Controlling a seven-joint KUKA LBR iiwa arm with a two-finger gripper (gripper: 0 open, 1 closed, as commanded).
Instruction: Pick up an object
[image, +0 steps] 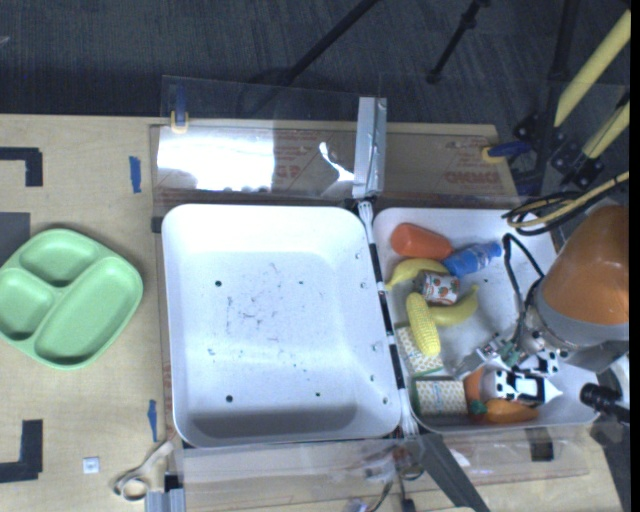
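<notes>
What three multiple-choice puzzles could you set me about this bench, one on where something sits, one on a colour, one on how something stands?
1. Where do the toy items lie?
A. in the right bin
B. in the left bin
C. on the green plate

2. What colour is the divided plate left of the bins?
A. red
B. green
C. blue

3. Where is the tool?
A. over the left bin
B. above the plate
C. low over the right bin's near corner

Answers:
1 A: the corn cob, the banana and the blue bottle lie in the right bin.
2 B: the divided plate is pale green.
3 C: the tool sits at the right bin's near corner, beside the orange carrot.
</notes>
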